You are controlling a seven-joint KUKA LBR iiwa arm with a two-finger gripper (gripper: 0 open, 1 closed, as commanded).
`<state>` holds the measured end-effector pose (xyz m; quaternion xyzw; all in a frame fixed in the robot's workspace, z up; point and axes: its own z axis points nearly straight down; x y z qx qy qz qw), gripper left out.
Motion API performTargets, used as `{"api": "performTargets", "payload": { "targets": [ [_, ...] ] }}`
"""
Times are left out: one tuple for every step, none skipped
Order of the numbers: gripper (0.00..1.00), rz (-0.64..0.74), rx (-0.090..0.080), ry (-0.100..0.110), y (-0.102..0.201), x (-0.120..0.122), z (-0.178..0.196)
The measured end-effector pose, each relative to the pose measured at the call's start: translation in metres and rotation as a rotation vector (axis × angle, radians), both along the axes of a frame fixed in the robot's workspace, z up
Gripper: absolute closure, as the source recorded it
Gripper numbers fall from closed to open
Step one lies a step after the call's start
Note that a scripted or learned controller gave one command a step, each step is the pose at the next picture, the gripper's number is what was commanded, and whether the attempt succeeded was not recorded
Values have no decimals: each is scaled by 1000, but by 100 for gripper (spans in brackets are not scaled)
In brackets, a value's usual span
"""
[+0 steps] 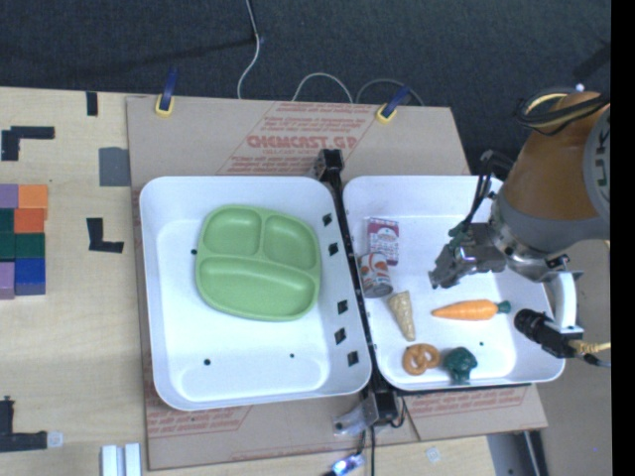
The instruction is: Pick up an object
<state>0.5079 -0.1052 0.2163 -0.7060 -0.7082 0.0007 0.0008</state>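
In the right bin (pixel 437 188), a glossy plastic carrot (pixel 463 311) lies on its side just below the gripper (pixel 448 273), apart from it. I cannot tell the gripper's state; it is dark and blurred. Nearer the camera than the carrot lie a pretzel (pixel 419 358) and a green broccoli piece (pixel 459 363).

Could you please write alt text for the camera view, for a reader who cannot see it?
The gripper hovers over the right bin, just above a toy carrot, near a pretzel, broccoli, cone and can. The left bin holds a green divided plate.
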Motion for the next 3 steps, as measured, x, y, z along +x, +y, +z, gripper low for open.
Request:
{"api": "performTargets", "payload": {
  "targets": [
    [100, -1, 0, 2, 0, 1, 23],
    [100, 3, 1, 4, 48, 19, 23],
    [100, 5, 1, 4, 100, 34, 24]
  ]
}}
